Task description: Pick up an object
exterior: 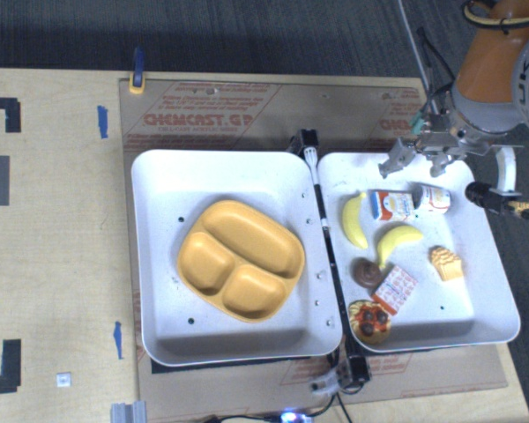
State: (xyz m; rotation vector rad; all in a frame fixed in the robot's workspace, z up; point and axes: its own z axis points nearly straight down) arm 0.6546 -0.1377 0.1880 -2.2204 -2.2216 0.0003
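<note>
My end effector hangs over the far edge of the right bin, fingers spread wide with nothing between them. It's high, above the far rim, so I judge this a hover before choosing a target, not a grasp.

Pickable things all sit in the right bin, clustered left and centre. Nearest to me is the carton, lying flat just below the end effector, with a small tub touching or just beside its right end. Two bananas: one upright along the left wall, the other curved in the middle, below the carton. Brown lump sits under the second banana, red packet just beside it at a tilt, pizza slice at the near left corner. Fries lie apart on the right, clear space around them.

Left bin carries only a yellow tray, divided into three compartments, too broad for my fingers I'd guess.

Likely pick: carton, since it's closest and directly under. Risk: the tub crowds it, so a finger may land on the tub. Fries look like the cleaner grab, being isolated. Bins rest on cardboard on the tabletop.
</note>
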